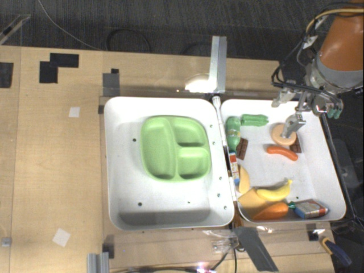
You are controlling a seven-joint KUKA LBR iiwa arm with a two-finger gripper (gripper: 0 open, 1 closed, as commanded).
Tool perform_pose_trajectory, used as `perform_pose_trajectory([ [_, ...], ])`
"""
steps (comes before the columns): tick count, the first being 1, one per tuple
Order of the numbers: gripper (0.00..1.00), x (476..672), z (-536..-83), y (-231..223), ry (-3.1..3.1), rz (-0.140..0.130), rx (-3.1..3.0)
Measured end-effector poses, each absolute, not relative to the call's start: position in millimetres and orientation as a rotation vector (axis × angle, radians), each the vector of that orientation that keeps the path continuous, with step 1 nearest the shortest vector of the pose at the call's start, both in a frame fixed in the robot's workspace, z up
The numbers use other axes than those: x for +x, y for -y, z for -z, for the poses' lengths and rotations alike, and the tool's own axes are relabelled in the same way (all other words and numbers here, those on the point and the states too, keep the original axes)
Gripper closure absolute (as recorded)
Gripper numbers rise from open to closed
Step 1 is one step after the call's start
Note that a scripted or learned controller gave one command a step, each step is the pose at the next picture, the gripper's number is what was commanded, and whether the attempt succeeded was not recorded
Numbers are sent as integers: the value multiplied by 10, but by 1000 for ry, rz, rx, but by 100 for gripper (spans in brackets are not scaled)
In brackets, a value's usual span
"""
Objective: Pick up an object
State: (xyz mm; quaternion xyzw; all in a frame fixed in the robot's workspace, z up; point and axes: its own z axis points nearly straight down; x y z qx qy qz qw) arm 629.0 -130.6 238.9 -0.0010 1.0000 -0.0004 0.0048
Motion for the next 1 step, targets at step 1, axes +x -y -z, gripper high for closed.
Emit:
perform_pose_trajectory([
  [1, 0, 6063, -989, 1124, -3117, 3, -250],
])
